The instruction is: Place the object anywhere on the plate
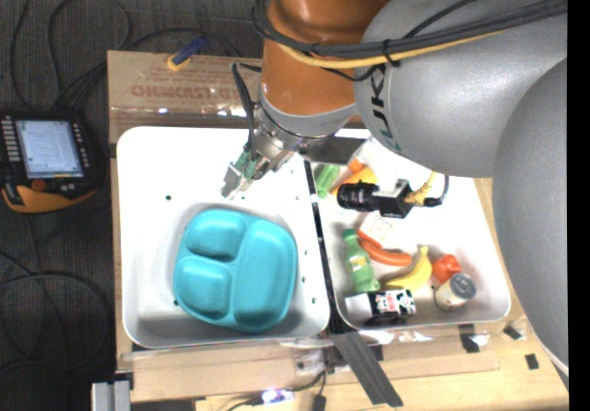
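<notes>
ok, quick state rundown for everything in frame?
gripper: over the left bin, above the plate's far edge; grip unclear
plate: turquoise, sectioned, flat in the left bin, nothing on it
left bin: holds the plate
right bin: cluttered with small items
green bottle: lying on its side
banana: lying among the clutter
handheld screen: lit, on the floor left of the bench

Robot lab, teach pendant (pixel 44 156), floor cables (pixel 55 41)
</notes>
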